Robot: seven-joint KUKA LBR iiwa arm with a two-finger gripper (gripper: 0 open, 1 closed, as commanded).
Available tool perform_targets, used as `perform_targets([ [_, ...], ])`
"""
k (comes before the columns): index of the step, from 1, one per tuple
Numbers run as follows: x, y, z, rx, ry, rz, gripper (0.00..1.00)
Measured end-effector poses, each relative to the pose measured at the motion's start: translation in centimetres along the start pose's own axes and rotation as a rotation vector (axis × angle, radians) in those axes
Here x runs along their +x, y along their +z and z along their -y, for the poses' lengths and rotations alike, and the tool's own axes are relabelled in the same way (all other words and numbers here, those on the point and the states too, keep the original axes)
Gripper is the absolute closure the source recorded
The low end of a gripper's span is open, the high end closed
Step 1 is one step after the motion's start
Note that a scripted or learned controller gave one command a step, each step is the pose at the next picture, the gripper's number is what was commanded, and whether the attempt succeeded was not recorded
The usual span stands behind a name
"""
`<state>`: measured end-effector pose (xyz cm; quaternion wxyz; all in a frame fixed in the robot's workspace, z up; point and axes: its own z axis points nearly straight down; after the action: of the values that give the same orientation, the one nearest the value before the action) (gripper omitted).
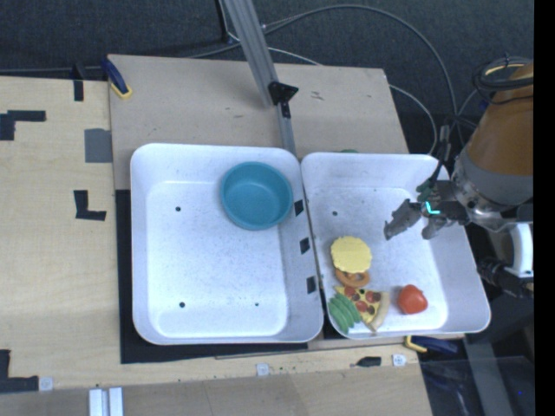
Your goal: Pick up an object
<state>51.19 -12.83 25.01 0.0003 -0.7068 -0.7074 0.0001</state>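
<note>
In the right bin lie a toy burger with a yellow top, a pizza slice with green pieces and a red tomato-like ball, all toward the near end. My gripper hovers over the right part of that bin, right of and a little beyond the burger, its two dark fingers spread apart with nothing between them. A blue bowl sits at the far right of the left bin.
A grey metal pole slants down from the top to the gap between the bins. Cables run across the dark floor behind the bench. The bins' raised rims border the toys.
</note>
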Motion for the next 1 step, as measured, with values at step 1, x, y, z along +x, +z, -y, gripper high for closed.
perform_targets([
  [1, 0.00, 0.00, 0.00, 0.000, 0.000, 0.000, 0.00],
])
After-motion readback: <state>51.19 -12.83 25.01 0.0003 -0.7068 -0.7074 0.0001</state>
